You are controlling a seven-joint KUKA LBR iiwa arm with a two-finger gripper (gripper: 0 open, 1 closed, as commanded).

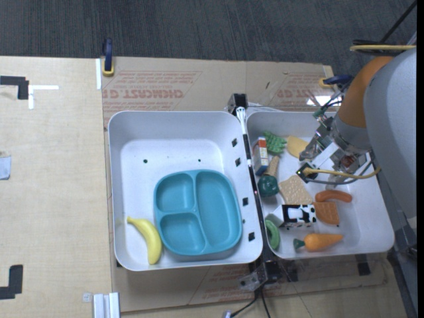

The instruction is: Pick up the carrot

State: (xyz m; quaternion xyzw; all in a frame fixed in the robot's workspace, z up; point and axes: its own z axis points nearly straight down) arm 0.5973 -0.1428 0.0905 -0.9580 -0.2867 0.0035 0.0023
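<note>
Pale wood covers the bench (53,177) on the left side; a sheet of brown cardboard (152,91) with red print lies under the two bins; behind the bench the floor is a dark grey carpet (199,18). A small blue and yellow clamp (107,57) sits on the far edge of the cardboard.

The left bin (132,128) holds a teal plate (197,212) with three sections, and a banana (149,238) lies just beside the plate, at its near left corner.

The right bin (363,225) is crowded; the carrot (319,242) lies flat by the near wall, orange with a green end that points to the left; a black and white box (298,214) stands just behind it, with an orange-brown block (326,212) beside the box and a sausage (333,195) a little further back.

The grey arm reaches in from the right, and the gripper (317,152) hangs over the far half of this bin, well apart from the carrot; whether it is apart or together I cannot tell, and nothing is seen clamped in it.
</note>
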